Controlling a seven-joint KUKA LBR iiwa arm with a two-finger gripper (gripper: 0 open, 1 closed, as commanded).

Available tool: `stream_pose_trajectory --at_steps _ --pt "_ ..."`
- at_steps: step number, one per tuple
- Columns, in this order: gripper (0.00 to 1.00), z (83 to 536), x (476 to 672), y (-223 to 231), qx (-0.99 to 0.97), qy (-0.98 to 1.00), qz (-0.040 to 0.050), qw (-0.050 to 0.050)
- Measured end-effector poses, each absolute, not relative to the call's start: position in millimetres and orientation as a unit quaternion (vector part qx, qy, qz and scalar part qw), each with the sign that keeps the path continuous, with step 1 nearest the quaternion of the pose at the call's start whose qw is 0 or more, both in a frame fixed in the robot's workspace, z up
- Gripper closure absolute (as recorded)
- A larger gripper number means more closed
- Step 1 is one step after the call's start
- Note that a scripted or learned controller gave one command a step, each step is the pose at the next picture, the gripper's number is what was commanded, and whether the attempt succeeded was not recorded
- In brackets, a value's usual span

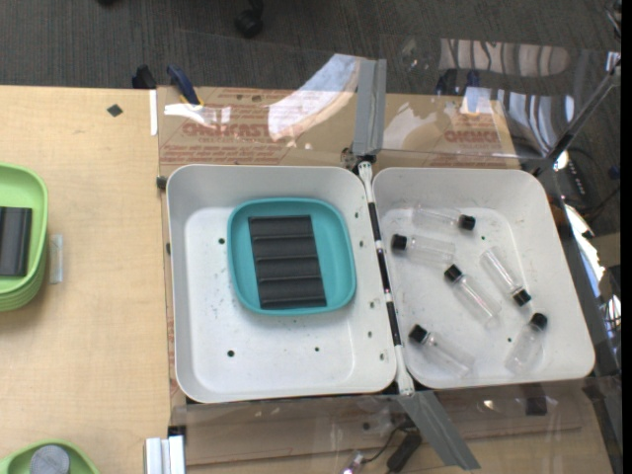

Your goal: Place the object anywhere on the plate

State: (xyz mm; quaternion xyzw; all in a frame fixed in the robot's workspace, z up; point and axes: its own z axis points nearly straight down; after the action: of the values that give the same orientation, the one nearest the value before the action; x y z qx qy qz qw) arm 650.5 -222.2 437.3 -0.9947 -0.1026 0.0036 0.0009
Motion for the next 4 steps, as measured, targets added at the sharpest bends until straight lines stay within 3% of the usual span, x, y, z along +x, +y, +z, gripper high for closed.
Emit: stream_pose_trajectory --at_steps 4 --pt "0.00 436.5 654.2 -221.3 -0.994 -0.108 0.0047 0.001"
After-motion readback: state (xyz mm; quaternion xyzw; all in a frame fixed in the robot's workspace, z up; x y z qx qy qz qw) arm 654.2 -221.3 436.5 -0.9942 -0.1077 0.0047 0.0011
